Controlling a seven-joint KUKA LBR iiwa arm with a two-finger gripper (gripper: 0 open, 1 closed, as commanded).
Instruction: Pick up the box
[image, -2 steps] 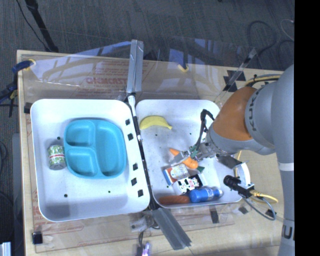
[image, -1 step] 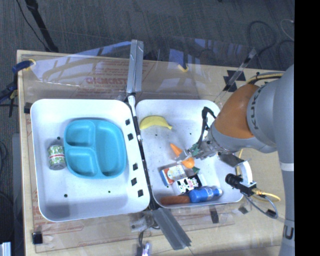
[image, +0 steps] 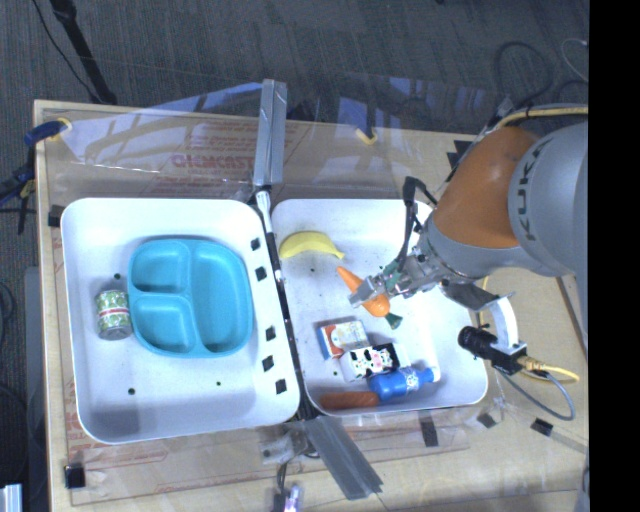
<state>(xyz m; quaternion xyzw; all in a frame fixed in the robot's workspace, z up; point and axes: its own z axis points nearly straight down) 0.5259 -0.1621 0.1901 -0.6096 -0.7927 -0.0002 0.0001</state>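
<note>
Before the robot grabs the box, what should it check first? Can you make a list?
1. Box in the right bin: ok.
2. Gripper over the box: not ok, it sits above the carrot, up and to the right of the box.
3. Space around the box: not ok, a black and white pack touches it and a blue bottle lies close.
4. Box top uncovered: ok.
5. Fingers open: cannot tell.
6. Banana out of the way: ok.

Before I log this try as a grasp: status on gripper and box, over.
Gripper over right bin, beside carrot. Box flat on bin floor, apart from gripper, not held. Blue bottle crowding nearby.
</note>
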